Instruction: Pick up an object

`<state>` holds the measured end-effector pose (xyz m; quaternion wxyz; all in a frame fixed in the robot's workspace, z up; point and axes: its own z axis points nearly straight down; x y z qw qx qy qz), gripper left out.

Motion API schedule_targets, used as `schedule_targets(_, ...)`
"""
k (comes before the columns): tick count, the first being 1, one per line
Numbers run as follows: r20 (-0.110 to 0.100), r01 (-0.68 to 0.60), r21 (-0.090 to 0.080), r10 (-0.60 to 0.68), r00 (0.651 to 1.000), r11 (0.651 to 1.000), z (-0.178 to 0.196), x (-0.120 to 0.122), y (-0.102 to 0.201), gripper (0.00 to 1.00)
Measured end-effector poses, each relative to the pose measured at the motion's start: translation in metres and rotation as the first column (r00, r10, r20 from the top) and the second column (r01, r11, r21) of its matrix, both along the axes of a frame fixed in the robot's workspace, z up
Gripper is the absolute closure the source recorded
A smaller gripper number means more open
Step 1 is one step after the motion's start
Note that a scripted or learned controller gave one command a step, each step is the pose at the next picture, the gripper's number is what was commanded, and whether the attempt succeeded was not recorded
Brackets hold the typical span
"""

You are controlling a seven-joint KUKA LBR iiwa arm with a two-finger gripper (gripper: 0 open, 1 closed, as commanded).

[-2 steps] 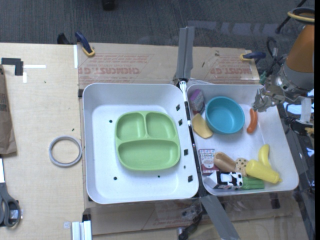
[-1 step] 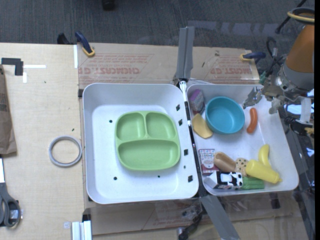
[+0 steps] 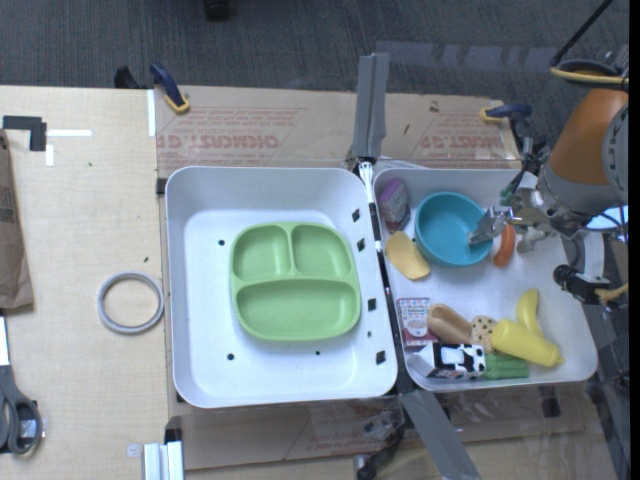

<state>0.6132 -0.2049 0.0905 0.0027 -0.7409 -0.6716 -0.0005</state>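
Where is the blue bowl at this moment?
The blue bowl sits in the right bin, toward its far end, between the yellow piece and the gripper.

Divided plate (image 3: 295, 280) in left bin (image 3: 190, 298); bowl (image 3: 450, 228) in right bin (image 3: 575, 353).

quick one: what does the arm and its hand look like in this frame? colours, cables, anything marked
The arm comes in from the right: grey casing with a broad orange band above the wrist. Black cables run down from the upper right, and a yellow ring or loop sits near the top of the arm. The hand is bare grey metal, small and mechanical, with brackets and fittings behind it. No readable markings at this resolution.
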Motion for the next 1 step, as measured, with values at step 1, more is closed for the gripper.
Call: schedule_targets(1,0.0,-0.001,-0.003,0.001,1.0,1.0,0.0094,0.0003,-0.0008,1.0)
